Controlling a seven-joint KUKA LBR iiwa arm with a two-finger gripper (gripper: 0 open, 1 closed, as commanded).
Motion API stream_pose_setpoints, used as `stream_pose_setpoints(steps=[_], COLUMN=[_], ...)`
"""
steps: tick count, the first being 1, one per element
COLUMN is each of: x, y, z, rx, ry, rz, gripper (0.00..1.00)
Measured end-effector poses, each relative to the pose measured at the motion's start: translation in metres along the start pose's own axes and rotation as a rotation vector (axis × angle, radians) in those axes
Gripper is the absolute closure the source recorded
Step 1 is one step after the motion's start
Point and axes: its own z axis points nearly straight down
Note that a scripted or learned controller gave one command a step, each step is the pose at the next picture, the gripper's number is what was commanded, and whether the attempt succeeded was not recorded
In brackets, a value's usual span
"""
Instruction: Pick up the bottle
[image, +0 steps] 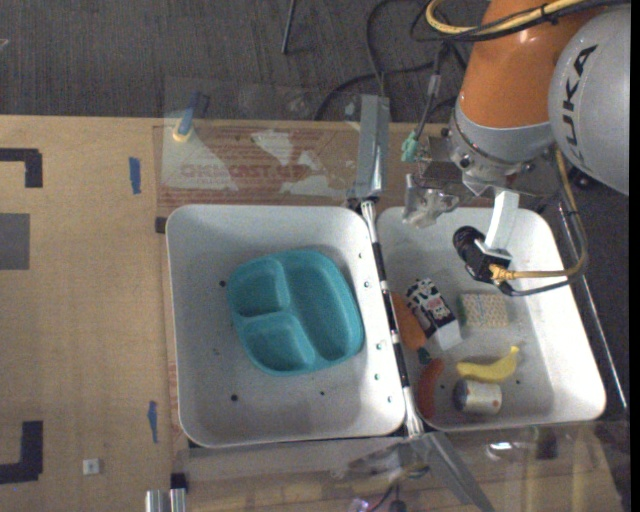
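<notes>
- Tan tabletop (90, 330) under a slanting overhead look, marked with black tape corners (22, 165) and short blue tape strips (134, 175); dark floor along the far edge.
- Two shallow white bins side by side: left bin (200, 400) and right bin (570, 370), meeting at a metal divider.
- Lying in the left bin, a teal divided plate (295, 310) with three compartments, roughly central.
- Reaching in from the right, grey arm with orange band (510, 60), hanging over the far end of the right bin.
- Gripper (460, 215) poised above the far left part of the right bin, clear of the objects below; open or closed cannot be told from this angle, nothing seen held.
- Bottle (432, 305), taken to be the small cow-patterned container, lying tilted in the left half of the right bin, nearer the camera than the gripper and apart from it.
- Just beside the bottle on its left, an orange elongated item (405, 318) along the bin wall.
- To the bottle's right, a speckled pale block (484, 311).
- Nearer still, a yellow banana (490, 366), a metal can (478, 397) just beside it, and a reddish-brown item (430, 385) against the left wall.
</notes>
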Motion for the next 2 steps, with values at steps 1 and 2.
stream_pose_setpoints(steps=[1,2], x=[0.0319,0.0398], y=[-0.0179,-0.0238], z=[0.0014,-0.0015], rx=[0.006,0.003], ry=[0.001,-0.001], rz=[0.018,0.407], gripper=[1.00,1.00])
